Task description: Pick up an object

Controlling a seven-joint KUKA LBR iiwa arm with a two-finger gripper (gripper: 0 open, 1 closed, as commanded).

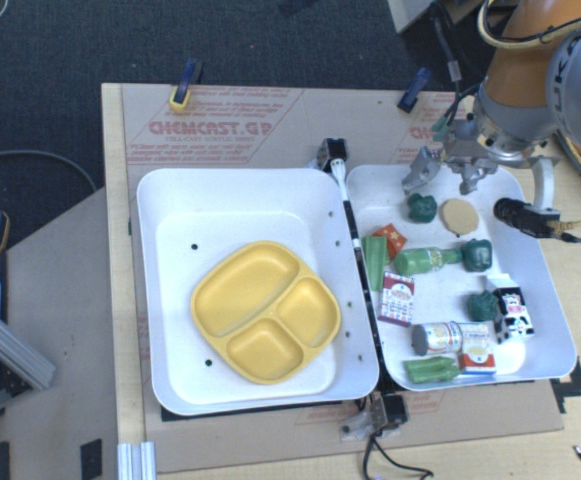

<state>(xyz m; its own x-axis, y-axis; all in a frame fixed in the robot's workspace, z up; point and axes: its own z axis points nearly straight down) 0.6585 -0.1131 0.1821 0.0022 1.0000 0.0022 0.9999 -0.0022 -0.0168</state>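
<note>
My gripper [444, 174] hangs over the far end of the right bin [555, 313], its two grey fingers [420, 172] spread apart with nothing between them. Just below it lie a small dark green object [422, 207] and a round tan disc [459, 216]. Further down the bin rest a green bottle [428, 260], a dark green block [477, 255], a red packet [387, 241], a red and white card [397, 299], a can [453, 338] and a black and white cow figure [511, 313].
The left bin [165, 278] holds a yellow divided plate [265, 311]. A black cylinder [523, 215] juts from the arm over the right bin's far right edge. Clamps [183, 84] sit at the board's back edge.
</note>
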